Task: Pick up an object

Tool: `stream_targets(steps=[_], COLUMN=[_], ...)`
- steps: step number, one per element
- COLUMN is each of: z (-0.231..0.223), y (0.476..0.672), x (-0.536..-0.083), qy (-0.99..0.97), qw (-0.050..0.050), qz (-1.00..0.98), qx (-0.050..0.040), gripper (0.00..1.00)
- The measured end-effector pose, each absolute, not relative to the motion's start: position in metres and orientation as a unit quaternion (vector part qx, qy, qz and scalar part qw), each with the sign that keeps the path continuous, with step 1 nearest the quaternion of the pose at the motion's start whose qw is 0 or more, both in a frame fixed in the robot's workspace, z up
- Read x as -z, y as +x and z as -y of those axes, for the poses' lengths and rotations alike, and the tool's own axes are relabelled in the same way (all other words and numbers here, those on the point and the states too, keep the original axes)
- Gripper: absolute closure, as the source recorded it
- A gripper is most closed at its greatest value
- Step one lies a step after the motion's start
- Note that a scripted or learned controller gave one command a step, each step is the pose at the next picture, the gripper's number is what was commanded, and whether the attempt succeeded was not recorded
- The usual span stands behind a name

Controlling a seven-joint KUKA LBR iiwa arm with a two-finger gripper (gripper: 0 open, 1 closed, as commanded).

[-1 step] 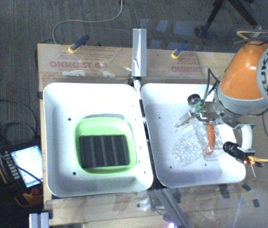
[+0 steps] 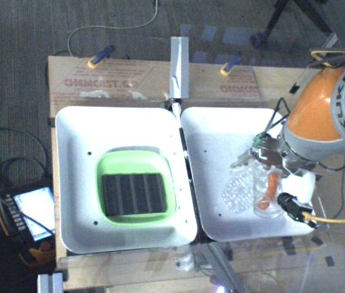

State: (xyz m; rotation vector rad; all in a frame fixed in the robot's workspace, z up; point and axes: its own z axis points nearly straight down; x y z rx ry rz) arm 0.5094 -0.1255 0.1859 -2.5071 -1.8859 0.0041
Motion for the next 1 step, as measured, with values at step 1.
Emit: stream_targets(steps=[1], z=[0.1907], y=[0.5197], x=[-0.2205], qy=[-0.717], qw=[0.000], qz=[0.697], qx=[-0.0014], gripper=[0.00])
